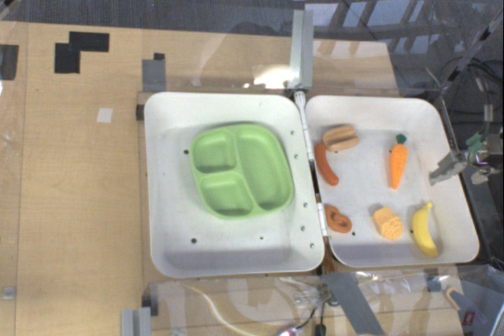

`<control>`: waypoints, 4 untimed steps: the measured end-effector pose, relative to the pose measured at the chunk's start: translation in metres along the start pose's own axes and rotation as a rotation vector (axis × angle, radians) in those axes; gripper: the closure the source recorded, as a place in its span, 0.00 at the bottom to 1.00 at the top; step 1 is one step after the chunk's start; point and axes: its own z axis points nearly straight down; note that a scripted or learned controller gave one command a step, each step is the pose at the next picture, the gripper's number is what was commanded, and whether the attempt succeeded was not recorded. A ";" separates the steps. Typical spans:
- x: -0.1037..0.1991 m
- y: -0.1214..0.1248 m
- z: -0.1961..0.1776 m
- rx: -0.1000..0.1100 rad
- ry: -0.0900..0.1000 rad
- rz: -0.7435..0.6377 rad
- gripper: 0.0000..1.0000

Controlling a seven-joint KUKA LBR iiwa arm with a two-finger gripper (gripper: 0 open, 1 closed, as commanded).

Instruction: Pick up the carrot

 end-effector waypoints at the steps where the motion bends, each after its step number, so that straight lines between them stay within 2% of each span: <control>1: 0.030 -0.001 0.012 -0.002 0.000 -0.177 0.00; 2: 0.014 0.075 0.112 0.000 0.000 -0.083 0.00; 3: -0.003 0.104 0.165 -0.008 -0.002 -0.056 0.00; 4: -0.001 0.107 0.152 -0.014 -0.002 -0.062 1.00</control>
